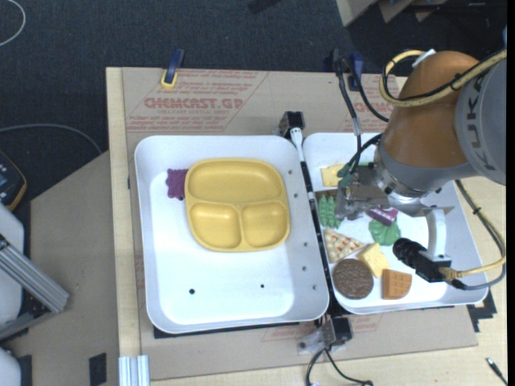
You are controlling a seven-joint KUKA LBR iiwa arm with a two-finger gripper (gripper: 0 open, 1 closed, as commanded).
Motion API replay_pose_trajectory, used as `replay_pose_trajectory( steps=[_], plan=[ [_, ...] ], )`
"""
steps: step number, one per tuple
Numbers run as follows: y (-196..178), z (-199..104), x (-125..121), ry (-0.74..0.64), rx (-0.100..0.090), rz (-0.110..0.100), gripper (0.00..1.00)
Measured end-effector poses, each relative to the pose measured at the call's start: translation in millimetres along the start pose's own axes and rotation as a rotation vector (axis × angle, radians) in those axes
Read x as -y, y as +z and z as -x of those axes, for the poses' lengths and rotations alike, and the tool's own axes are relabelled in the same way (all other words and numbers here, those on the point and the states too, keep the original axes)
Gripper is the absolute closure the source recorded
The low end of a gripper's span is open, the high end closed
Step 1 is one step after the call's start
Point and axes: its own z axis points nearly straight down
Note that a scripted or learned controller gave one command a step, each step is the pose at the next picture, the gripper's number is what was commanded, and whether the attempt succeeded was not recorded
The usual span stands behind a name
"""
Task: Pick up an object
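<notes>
My gripper (355, 205) hangs low over the middle of the right bin (463, 288), under the grey and orange arm (430, 119). Around it lie small toy foods. A green leafy piece (327, 212) sits just left of it, and a purple piece (383, 214) pokes out on its right. A green lump (385, 232) lies below the purple one. Nearer the front are a pizza slice (341, 244), a brown round cookie (353, 279), a yellow cheese wedge (374, 258) and an orange square (395, 283). A pale yellow block (331, 174) rests behind the gripper. I see nothing held.
The left bin (233, 296) holds a yellow divided plate (238, 203) with a purple lump (175, 183) at its left edge. A raised rim (310, 215) separates the two bins. Cardboard (201, 95) lies beneath both.
</notes>
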Motion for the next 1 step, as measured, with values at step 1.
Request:
replay_pose_trajectory(
  steps=[1],
  plan=[
    [0.0, -20.5, 25.6, -0.001, 0.0, -0.001, 1.0]
  ],
)
